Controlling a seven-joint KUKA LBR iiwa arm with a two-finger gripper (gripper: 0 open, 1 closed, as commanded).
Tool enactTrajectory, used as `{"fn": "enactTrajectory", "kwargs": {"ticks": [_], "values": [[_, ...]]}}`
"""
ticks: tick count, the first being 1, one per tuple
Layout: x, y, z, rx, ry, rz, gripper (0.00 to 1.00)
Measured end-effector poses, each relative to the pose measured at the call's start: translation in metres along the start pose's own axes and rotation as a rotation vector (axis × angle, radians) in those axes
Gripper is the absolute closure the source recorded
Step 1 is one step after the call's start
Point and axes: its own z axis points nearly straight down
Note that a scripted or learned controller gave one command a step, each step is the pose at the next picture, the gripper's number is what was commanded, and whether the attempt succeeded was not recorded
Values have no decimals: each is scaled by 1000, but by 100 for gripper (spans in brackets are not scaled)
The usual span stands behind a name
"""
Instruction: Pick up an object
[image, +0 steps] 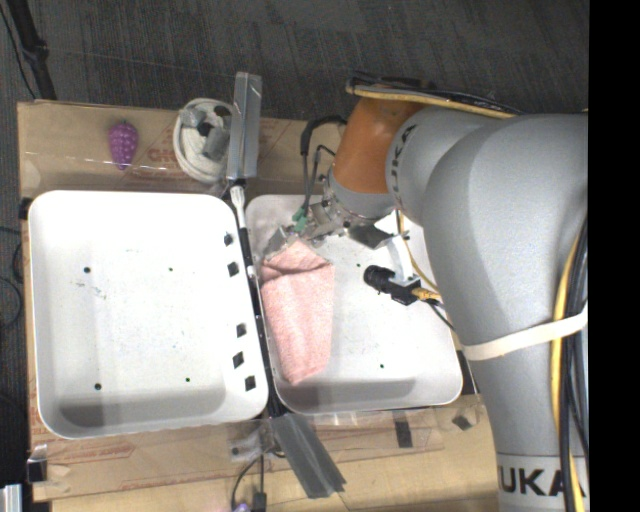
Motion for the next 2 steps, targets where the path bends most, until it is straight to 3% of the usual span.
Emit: {"fn": "enactTrajectory", "kwargs": {"ticks": [1,2], "values": [[-41,-13,-114,2,0,209,0],[-36,-41,-14,5,3,108,0]]}}
